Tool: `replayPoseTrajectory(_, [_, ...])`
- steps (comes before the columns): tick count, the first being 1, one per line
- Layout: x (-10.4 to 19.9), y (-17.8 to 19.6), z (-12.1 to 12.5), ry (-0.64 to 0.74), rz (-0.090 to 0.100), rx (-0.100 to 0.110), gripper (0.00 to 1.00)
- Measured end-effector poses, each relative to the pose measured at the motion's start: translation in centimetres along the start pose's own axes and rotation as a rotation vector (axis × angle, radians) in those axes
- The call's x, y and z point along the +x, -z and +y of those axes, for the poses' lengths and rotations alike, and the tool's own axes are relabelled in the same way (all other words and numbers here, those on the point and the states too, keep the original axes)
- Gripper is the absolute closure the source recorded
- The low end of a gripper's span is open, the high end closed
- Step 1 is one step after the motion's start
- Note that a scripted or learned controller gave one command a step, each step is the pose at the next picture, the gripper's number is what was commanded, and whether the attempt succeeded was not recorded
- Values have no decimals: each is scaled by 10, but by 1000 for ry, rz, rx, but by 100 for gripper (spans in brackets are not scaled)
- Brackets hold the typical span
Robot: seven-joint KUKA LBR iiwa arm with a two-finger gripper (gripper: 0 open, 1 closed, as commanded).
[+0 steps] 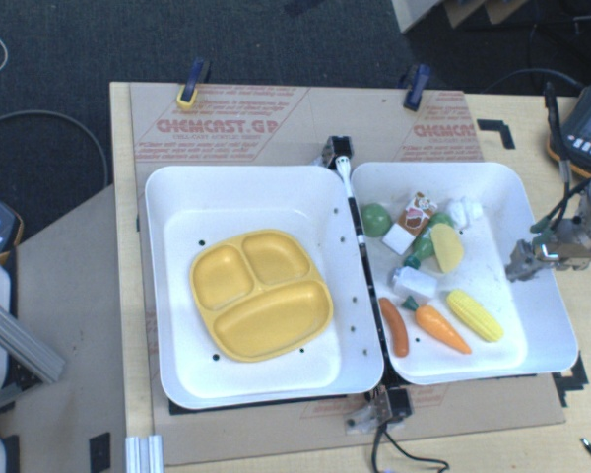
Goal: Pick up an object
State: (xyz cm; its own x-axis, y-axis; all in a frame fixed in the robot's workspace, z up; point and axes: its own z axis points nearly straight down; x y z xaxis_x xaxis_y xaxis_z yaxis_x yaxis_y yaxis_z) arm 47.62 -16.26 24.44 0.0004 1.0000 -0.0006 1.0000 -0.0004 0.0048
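Observation:
The right bin (545,308) holds several toy foods. A yellow corn cob (475,315), an orange carrot (441,329) and an orange-red sausage shape (395,326) lie along its near side. A green ball (376,220), a brown-and-white box (418,211), a yellow lemon-like piece (447,248) and a white piece (414,283) sit in the middle and at the back. My gripper (525,262) hangs over the bin's right side, right of the lemon-like piece and above the corn, with nothing visibly held.
The left bin (167,264) holds a yellow divided plate (262,294). Two clamps (190,85) pin the cardboard at the back edge. A black bar (353,215) runs between the bins.

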Motion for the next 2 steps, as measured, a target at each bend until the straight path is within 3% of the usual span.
replayPoseTrajectory(1, [6, -96, 25, 1, 4, 11, 100])
replayPoseTrajectory(2, [5, -80, 26, 1, -1, 3, 100])
